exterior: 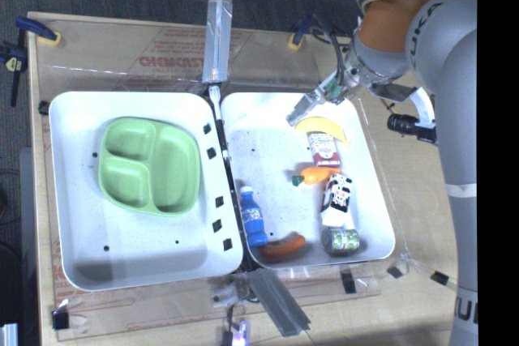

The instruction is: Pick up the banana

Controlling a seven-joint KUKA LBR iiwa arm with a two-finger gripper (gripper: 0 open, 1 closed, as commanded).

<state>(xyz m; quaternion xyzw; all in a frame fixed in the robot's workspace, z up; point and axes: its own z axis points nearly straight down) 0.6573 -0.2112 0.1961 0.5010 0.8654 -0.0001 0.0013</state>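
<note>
The yellow banana (323, 126) lies in the right bin (268, 121), near its far right corner, curved with its ends pointing toward me. My gripper (297, 116) reaches in from the upper right and hangs just left of the banana's left end, over the bin floor. Nothing yellow shows in its tip. The banana rests on the bin floor, touching the top of a red and white carton (323, 147).
Below the banana stand an orange carrot (315, 175), a black and white carton (336, 201) and a green can (340, 240). A blue bottle (251, 216) and a brown sausage (282, 247) lie at the front left. The left bin (73, 126) holds a green divided plate (150, 166).
</note>
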